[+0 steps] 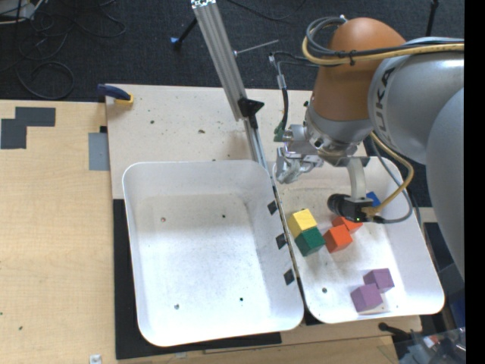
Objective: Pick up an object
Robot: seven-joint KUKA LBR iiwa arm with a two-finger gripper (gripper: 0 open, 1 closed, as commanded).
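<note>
The claw (289,171) hangs over the far left corner of the right bin (421,279), close to the wall it shares with the left bin (151,279). Its metal fingers are bunched against the white rim, so I cannot tell whether it is wide or narrow, and nothing visible sits between them. The blocks all lie toward the viewer and slightly to the right of it, on the floor of the right bin. Nearest are the yellow block (302,219) and the green block (309,240), touching each other and almost against the shared wall. The orange block (339,237) is just beside them to the right, with a red piece (349,223) behind it partly hidden by a black fitting on a cable. Two purple blocks (372,290) sit together near the front right corner, well apart from the claw. The yellow block looks like the easiest target: a short move toward the near side and then down. The blocks are small cubes with flat, matte faces and crisp edges, probably wood or foam, so they have no long axis. The yellow and green pair sit turned at a slant, and their contact leaves little room for a finger between them. Both bins are smooth white plastic with rounded corners and a few dark specks.
</note>
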